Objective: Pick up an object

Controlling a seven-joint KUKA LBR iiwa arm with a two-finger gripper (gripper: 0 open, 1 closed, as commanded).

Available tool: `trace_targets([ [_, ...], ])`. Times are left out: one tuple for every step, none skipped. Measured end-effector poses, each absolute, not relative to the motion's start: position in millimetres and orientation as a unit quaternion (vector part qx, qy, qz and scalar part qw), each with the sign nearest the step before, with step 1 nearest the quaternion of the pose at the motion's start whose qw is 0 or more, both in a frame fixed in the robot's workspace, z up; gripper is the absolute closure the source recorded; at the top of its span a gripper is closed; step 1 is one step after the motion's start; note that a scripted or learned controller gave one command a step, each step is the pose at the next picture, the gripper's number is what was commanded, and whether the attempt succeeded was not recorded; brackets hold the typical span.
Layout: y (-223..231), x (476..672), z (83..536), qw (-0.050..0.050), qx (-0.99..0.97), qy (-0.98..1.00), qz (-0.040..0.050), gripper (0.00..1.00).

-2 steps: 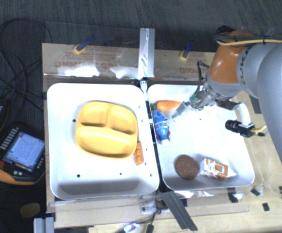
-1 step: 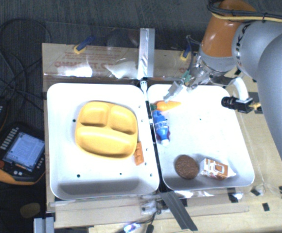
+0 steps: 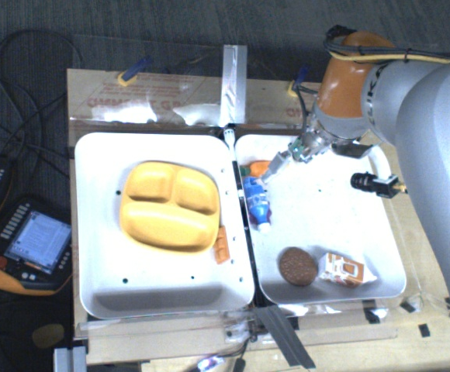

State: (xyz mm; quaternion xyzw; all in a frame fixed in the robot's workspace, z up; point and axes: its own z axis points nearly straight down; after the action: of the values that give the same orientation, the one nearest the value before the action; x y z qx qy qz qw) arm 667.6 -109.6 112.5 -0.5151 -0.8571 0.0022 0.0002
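My gripper (image 3: 281, 161) hangs over the far left part of the right bin (image 3: 380, 231), below the arm's orange band. Its tip points down-left at a small orange piece (image 3: 260, 166) by the bin's left wall. Just below that piece lies a blue and white bottle (image 3: 257, 201) along the same wall. Nearer the front sit a round brown cookie (image 3: 296, 266) and an orange and white packet (image 3: 343, 269). I see nothing held in the gripper.
The left bin (image 3: 101, 277) holds a large yellow compartment tray (image 3: 171, 205) and a small orange piece (image 3: 221, 245) at its right wall. A black fitting (image 3: 372, 182) sticks over the right bin's right rim. A controller pendant (image 3: 27, 242) lies left of the bench.
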Motion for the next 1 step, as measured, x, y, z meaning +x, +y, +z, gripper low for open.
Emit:
trace_targets([
  [-108.6,668.3,88.2,0.003,-0.551,-0.835,0.0004,0.0],
])
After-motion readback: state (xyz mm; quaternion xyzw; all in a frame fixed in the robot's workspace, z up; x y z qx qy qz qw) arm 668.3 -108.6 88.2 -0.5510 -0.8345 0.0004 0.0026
